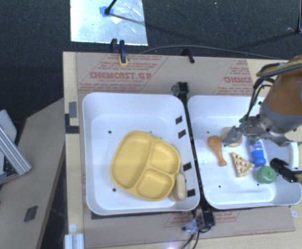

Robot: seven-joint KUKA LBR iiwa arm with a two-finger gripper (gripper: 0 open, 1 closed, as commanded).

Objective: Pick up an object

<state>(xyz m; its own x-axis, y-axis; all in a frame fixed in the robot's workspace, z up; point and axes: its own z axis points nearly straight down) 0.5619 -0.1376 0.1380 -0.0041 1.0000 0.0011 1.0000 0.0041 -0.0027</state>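
Several ways to miss from here. Poised low over the rear middle of the right bin (280, 196) with the gripper (240, 134); whether spread or clenched, cannot tell (too blurred, and half masked by the wrist), so no claiming a hold on anything.

Lying closest: a tan round piece (229, 137), partly tucked beneath the tool, with a drumstick (217, 149) just beside it. Slightly nearer the front, packed tight: a blue bottle (257, 153), a pizza slice (241, 165) and a green ball (266, 175), seemingly touching or nearly so.

Likely trouble, judged from that crowding:
- Closing between two pieces and pinching neither, or nudging the drumstick aside.
- Slipping off the flat pizza slice, too low to the floor to catch cleanly.
- Rolling the green ball or the bottle away on contact.
- Dragging a neighbour up along with the target, then dropping it.

Well apart in the left bin (96, 139): a yellow divided plate (146, 165) and a beige roll (179, 187) against its near corner, probably no part of this attempt.
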